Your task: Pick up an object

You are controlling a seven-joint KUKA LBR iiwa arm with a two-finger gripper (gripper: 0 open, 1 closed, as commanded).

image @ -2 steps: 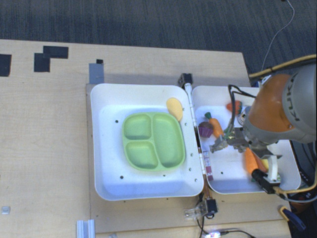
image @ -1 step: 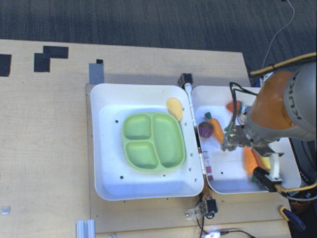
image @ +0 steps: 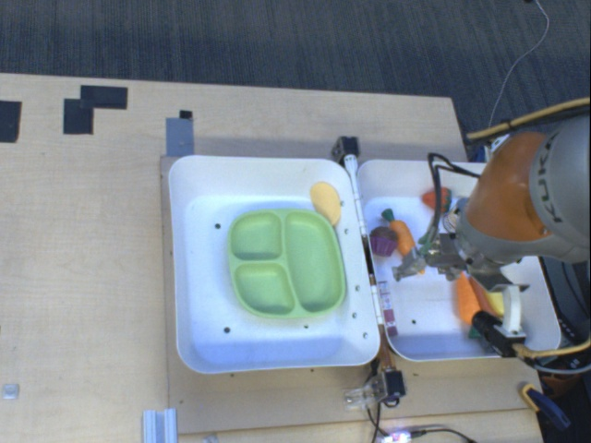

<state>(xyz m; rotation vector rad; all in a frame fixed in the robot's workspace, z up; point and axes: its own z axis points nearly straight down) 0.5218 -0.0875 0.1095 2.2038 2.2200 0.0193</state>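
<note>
My gripper hangs low over the middle of the right bin, just below and to the right of a purple vegetable and a small carrot lying side by side. Nothing shows between the gripper's tips. An orange carrot-like piece and a yellow piece lie under the wrist at the bin's right. An orange-red piece sits near the back wall, partly hidden by the arm.
The left bin holds a green divided plate in its middle and a yellow lemon-like object at its back right corner. The wall between the bins runs close to the left of the gripper.
</note>
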